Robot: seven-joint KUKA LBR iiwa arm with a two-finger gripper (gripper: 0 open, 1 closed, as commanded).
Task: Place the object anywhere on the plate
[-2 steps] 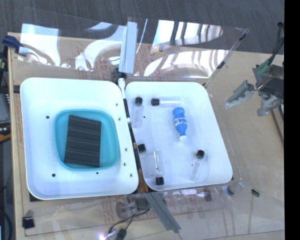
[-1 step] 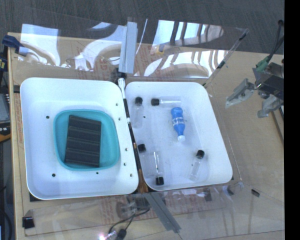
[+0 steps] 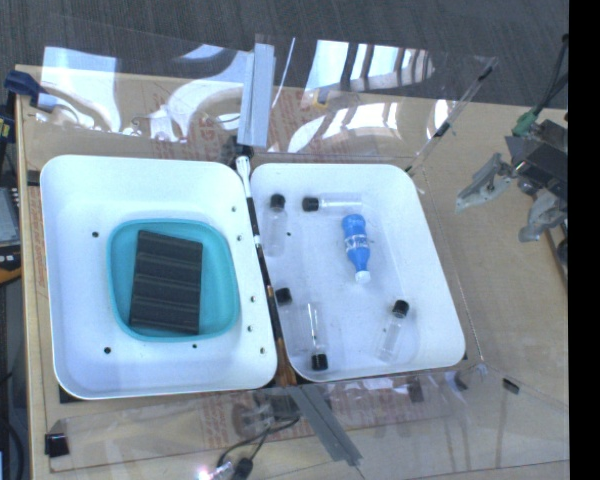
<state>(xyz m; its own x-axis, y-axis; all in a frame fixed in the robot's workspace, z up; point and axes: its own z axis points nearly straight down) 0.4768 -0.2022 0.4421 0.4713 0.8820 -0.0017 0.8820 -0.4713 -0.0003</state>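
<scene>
Black object (image 3: 167, 281) on plate (image 3: 220, 308), surface indistinct

Two shallow white plastic bins sit side by side mid-frame on a tan wooden bench (image 3: 510, 368), the left bin (image 3: 60, 268) touching the right bin (image 3: 435, 268). In the right bin, a small blue plastic bottle (image 3: 355, 240) lies near the centre. Around it lie clear vials with black caps: one at the upper middle (image 3: 323, 204), one at the upper left (image 3: 276, 218), one at the lower right (image 3: 392, 330) and one at the bottom (image 3: 316, 343). A grey metal bar (image 3: 257, 93) stands above the bins' seam. A clear glossy sheet (image 3: 380, 98) spans the upper frame. Tangled dark cables (image 3: 245, 448) lie at the bottom.
</scene>
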